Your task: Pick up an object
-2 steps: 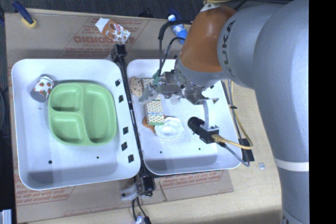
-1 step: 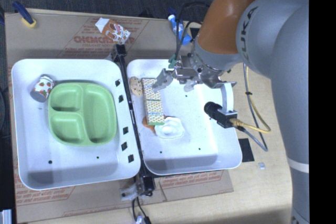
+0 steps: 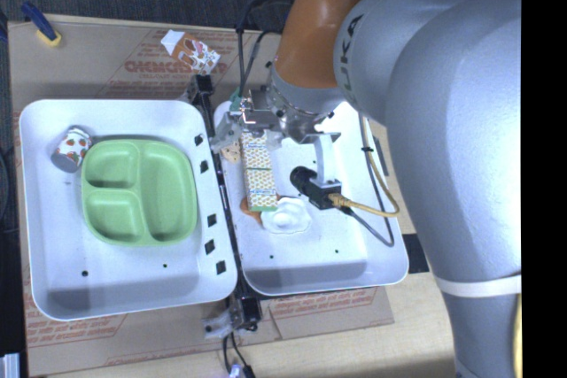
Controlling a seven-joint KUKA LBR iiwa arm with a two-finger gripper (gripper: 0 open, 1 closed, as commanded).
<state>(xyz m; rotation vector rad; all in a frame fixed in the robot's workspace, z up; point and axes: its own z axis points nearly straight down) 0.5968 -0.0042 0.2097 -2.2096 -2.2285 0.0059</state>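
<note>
I see the gripper (image 3: 266, 121) low over the far end of the right bin (image 3: 354, 266), but I cannot tell how it is set. Just beneath it lies a long patterned box (image 3: 259, 175), with a clear plastic cup (image 3: 285, 218) touching its near end. In the left bin (image 3: 44, 279) sit a green divided plate (image 3: 139, 190) and a small printed cup (image 3: 71, 149).

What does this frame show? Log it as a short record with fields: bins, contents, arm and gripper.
left bin: green divided plate; small patterned cup on its side at the far left corner
right bin: tall patterned box, white round piece beside it
arm: reaches in from the right, over the right bin
gripper: above the far end of the box; grasp cannot be judged
outside bins: crumpled wrapper on cardboard
</note>
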